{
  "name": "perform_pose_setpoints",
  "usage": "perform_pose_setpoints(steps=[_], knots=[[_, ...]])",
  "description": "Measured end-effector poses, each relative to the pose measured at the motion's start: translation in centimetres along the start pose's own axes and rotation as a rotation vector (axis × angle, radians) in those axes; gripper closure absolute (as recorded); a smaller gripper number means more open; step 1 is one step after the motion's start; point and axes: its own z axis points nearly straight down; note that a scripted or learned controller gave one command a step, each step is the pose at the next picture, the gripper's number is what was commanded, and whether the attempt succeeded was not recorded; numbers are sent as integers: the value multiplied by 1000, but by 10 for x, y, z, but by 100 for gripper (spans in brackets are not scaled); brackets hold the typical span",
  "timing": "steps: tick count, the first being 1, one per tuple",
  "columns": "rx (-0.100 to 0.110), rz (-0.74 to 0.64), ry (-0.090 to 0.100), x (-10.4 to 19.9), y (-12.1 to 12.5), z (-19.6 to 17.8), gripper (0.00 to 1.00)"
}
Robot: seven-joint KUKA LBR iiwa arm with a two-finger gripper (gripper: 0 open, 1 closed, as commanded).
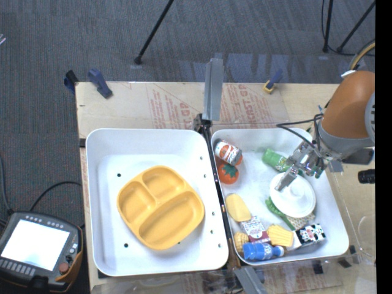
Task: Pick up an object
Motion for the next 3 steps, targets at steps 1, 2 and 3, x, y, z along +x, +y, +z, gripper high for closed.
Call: perform_pose_setpoints(steps=[1, 2, 3], knots=[[-10, 61, -29, -21, 12, 17, 0], [-11, 27, -24, 5, 64, 18, 0], [8, 138, -16, 31, 95, 22, 0]])
